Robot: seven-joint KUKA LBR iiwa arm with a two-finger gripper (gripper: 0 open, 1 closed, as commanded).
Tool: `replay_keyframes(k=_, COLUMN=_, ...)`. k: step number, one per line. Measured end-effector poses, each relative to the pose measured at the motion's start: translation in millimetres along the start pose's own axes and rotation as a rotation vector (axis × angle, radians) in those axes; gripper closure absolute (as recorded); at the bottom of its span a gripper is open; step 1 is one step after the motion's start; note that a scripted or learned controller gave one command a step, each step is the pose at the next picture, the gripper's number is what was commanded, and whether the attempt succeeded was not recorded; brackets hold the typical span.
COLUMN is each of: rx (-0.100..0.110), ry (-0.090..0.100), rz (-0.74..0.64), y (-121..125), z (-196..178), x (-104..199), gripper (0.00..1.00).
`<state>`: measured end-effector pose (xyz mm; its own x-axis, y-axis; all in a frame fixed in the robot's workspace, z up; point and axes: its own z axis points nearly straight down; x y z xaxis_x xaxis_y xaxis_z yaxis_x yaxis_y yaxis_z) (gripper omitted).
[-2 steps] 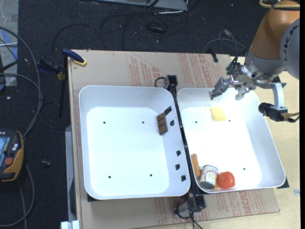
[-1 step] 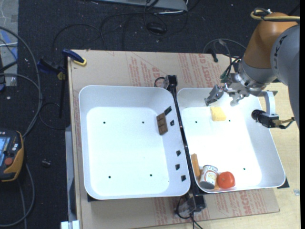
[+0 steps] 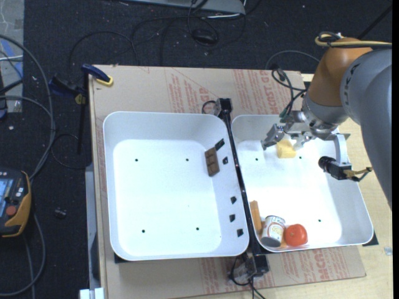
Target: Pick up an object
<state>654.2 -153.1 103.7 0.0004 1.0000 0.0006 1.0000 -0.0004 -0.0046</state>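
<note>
My gripper (image 3: 287,136) hangs over the back left part of the right bin (image 3: 349,198), at the end of the grey and orange arm that comes in from the right. A small pale yellow block (image 3: 286,149) sits directly under the gripper, touching or nearly touching it. I cannot tell whether the block rests on the bin floor or is lifted off it. Near the front left corner of the same bin lie a small can (image 3: 272,229), a red tomato-like ball (image 3: 296,234) and an orange stick (image 3: 255,215).
The left bin (image 3: 124,185) holds a brown ridged block (image 3: 212,161) near its right wall. Black clips sit along the divider between the bins. A black part (image 3: 330,165) of the arm hangs over the right bin's right side. Cables lie beyond the bench.
</note>
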Motion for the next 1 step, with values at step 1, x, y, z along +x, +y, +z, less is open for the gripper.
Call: replay_keyframes(k=1, rx=-0.012, ry=-0.003, rz=-0.001, y=2.2, z=7.1, x=-0.5, gripper=0.00)
